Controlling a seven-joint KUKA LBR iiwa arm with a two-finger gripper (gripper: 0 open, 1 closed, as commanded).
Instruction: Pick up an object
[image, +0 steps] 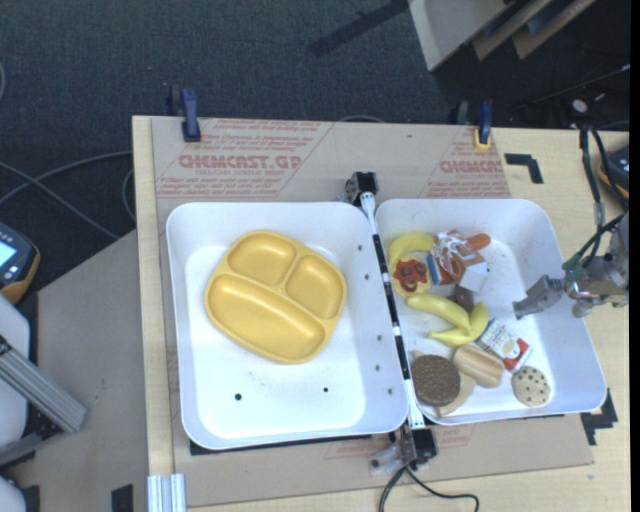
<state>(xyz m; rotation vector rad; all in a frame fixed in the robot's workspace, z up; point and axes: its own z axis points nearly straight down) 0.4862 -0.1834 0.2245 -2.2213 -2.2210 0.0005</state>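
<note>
The right bin (560, 400) holds several toy foods. A yellow banana (443, 309) lies in its middle, with a red-and-white packet (449, 262) and an orange sausage (478, 241) behind it. Nearer the front are a dark round cookie (435, 379), a bread roll (479, 365), a chip cookie (530, 385) and a small white packet (503, 346). My gripper (532, 299) reaches in from the right, over the bin's right half. It is just right of the banana and the white packet and holds nothing that I can see.
The left bin (200, 400) holds a yellow divided plate (276, 295). A black hinge strip (385, 300) runs between the two bins. Blue clamps (188, 112) (484, 124) grip the board's far edge. Cables hang near the arm at the right.
</note>
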